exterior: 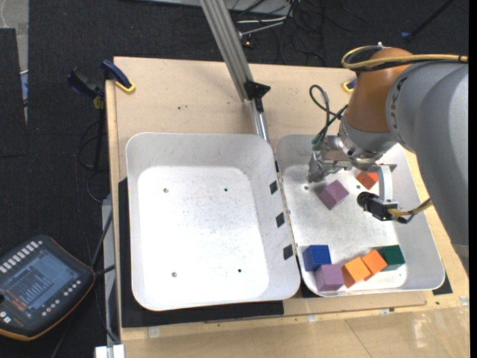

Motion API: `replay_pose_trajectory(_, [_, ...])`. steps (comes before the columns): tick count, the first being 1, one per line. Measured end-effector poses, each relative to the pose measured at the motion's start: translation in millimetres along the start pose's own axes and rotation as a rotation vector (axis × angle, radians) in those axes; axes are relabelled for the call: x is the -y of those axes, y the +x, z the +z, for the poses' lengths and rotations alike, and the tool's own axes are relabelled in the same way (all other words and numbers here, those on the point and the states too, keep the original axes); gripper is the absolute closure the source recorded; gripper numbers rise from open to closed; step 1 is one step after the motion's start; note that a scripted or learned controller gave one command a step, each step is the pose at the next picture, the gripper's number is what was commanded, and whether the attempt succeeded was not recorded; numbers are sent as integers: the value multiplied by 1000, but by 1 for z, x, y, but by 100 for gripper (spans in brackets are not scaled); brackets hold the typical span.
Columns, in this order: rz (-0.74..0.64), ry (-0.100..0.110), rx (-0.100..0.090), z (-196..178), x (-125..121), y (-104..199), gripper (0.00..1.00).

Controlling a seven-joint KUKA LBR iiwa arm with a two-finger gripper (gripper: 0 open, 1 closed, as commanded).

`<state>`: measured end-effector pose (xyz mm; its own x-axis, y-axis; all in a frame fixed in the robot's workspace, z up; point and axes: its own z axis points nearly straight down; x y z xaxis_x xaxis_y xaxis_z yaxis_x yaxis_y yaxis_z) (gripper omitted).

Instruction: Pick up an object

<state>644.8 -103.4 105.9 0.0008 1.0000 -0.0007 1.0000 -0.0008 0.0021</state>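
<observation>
Nearest me, along the right bin's front wall, I count four matte blocks in a row: a purple block, an orange block, a green block, and a blue cube just behind. A second purple cube lies tilted mid-bin, just below the gripper; a small orange piece sits near the wrist. I cannot tell the gripper's spread. The left bin is smooth, speckled white.

A wooden bench stands on dark, cable-strewn floor.
</observation>
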Motion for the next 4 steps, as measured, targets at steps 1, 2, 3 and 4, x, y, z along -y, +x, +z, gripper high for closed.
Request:
replay_pose_trajectory(1, [0,-4,0,-43,-2,-2,100])
replay_pose_trajectory(2, [0,-5,1,-99,-2,-12,100])
replay_pose_trajectory(3, [-3,-6,1,-153,-4,-12,100])
replay_pose_trajectory(4, [-8,1,-2,-159,17,37,100])
